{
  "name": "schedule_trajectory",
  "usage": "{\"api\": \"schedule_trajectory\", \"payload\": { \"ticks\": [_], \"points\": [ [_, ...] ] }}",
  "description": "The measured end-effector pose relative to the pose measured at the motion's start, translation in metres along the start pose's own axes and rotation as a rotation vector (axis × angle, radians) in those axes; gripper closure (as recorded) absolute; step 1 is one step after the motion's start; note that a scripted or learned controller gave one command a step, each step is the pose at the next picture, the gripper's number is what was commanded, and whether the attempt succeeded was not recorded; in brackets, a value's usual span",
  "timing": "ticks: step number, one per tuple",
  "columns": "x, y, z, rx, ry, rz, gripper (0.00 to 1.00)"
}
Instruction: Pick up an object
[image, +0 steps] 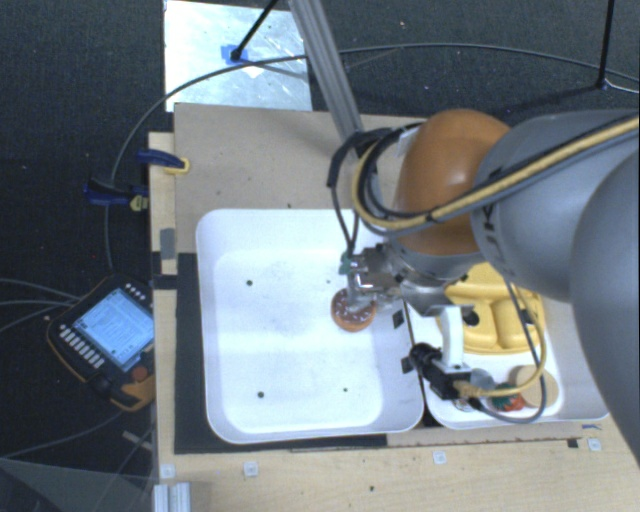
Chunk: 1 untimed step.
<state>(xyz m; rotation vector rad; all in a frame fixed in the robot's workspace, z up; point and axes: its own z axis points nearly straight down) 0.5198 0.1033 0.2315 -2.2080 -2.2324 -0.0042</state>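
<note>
brown disc (352, 313), round and flat, sits at the right edge of the left bin (270, 400), and my jaws (362, 283) hang right over its upper side, touching or nearly so. whether they are open or closed on it i cannot tell; my own wrist hides the tips. my orange band (450, 170) bulks above the divide between bins. in the right bin (575, 405) lies a yellow object (495, 315), partly under my arm. both bins rest on the worktop (240, 165).
</note>
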Motion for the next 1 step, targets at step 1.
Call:
{"api": "schedule_trajectory", "payload": {
  "ticks": [1],
  "points": [
    [-0.0035,0.0006,0.0005,0.0,-0.002,0.007,0.0]
  ]
}}
